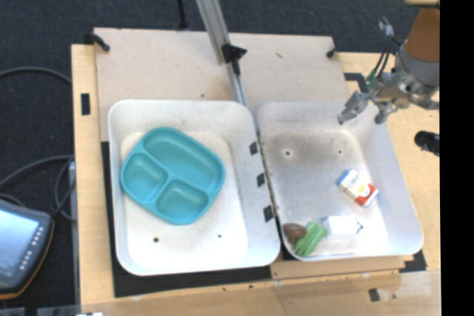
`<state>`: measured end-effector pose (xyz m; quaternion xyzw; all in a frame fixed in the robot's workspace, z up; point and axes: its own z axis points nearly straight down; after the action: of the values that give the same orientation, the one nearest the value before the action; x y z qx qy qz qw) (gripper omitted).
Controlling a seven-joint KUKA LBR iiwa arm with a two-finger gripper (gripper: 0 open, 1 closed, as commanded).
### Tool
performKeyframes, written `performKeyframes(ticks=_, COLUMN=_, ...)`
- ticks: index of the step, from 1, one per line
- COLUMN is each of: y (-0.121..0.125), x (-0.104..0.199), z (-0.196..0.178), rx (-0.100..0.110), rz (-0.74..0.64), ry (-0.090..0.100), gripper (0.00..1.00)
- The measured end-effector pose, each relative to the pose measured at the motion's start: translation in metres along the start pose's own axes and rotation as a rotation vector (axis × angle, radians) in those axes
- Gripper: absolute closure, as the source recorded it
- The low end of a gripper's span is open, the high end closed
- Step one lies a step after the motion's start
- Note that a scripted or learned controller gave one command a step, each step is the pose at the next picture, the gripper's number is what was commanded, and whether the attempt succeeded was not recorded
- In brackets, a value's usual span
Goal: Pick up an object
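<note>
In the right bin [385,159] lie a small white, red and orange box [358,187], a white packet [342,226], a green object [313,237] and a brown object [295,231], the last three crowded at the bin's near edge. My gripper [363,117] hovers over the bin's far right corner, above and apart from all of them. Its fingers [348,113] are spread open with nothing between them.
A teal divided plate [172,174] lies in the left bin [237,233]. A slanted metal pole [211,4] rises behind the bins from the back board. A tablet [18,240] and cables sit off the bench at left.
</note>
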<state>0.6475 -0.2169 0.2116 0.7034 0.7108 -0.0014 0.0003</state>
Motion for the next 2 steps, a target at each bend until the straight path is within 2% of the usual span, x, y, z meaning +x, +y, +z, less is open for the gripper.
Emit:
performKeyframes(ticks=1, y=0.001, x=-0.001, z=-0.012, rx=-0.003, rz=-0.006, ry=-0.003, gripper=1.00)
performKeyframes(ticks=2, y=-0.023, x=0.019, z=0.035, rx=0.003, rz=0.002, ry=0.002, gripper=1.00)
